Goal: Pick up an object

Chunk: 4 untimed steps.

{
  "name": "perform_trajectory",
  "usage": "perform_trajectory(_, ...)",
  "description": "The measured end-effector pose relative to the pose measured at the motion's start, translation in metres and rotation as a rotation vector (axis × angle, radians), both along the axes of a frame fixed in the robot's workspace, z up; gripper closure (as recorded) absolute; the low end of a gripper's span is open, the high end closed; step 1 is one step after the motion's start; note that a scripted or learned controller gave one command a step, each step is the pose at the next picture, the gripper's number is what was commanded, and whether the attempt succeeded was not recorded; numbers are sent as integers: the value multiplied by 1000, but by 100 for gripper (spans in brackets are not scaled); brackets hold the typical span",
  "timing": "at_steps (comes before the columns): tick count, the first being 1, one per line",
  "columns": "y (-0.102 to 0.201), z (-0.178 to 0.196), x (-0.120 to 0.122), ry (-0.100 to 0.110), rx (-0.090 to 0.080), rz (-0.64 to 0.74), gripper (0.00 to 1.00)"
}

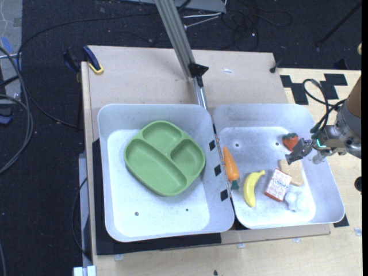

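My gripper (307,153) reaches in over the right side of the right bin (253,122), low above the bin floor and open, with nothing between its fingers. Its left finger (298,152) hangs just above a slice of bread (294,172) and just right of a red strawberry (290,138). Further left in this bin lie an orange carrot (230,164) along the left wall, a yellow banana (252,187), a red and white box (278,185) and a small white object (294,199).
The left bin (115,211) holds a green divided plate (165,157). A slanted metal pole (175,30) rises from the rim between the two bins. A black cable (317,96) loops behind the wrist at the right.
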State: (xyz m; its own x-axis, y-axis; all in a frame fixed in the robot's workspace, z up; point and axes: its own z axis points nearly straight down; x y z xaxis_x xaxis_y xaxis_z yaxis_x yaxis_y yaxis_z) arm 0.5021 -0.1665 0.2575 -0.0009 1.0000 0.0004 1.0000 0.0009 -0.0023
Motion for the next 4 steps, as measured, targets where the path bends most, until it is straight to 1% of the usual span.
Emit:
perform_trajectory(1, 0, 1, 0, -1, 0, 0, 0)
perform_trajectory(2, 0, -50, 10, 2, 0, -1, 0)
perform_trajectory(3, 9, -101, 3, 3, 1, -2, 0)
perform_trajectory(4, 5, -155, 5, -18, -11, -5, 0)
